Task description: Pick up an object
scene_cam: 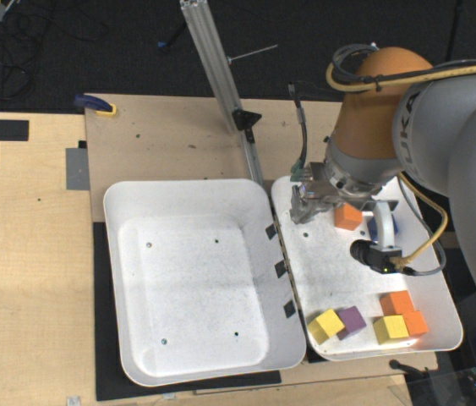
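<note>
Over the right bin point(440, 332), jaws point(299, 210) beside orange block point(347, 217).

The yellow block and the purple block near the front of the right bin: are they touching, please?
Touching. The camera view shows the yellow block and the purple block pressed side to side, with no white bin floor between them.

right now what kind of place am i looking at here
Most likely a robotics lab's grasping test bench. A grey robot arm with an orange band reaches over two shallow white plastic bins, the right one holding small coloured foam-like cubes, all on a plywood bench with loose cables behind.
</note>
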Action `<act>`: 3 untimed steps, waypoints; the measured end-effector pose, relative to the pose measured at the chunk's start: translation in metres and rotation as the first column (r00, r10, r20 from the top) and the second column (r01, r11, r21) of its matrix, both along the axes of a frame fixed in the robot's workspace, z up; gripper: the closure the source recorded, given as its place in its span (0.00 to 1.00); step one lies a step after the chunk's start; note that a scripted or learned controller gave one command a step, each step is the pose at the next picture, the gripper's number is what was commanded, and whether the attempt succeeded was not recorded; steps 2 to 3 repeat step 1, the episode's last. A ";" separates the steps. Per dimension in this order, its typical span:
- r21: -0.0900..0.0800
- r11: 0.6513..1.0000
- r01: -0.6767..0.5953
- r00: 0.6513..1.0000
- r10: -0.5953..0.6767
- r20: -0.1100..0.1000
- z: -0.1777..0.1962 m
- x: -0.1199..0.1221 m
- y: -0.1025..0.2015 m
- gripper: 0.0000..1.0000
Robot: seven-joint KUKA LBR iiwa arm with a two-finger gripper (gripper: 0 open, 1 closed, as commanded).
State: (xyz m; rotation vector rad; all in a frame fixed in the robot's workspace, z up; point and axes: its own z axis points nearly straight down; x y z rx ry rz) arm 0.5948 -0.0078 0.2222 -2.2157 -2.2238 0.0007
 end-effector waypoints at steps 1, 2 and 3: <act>-0.001 1.000 0.000 1.000 0.000 0.001 0.009 0.009 0.052 1.00; -0.001 1.000 0.000 1.000 0.000 0.001 0.009 0.009 0.052 1.00; -0.001 1.000 0.000 1.000 0.000 0.001 0.009 0.009 0.052 1.00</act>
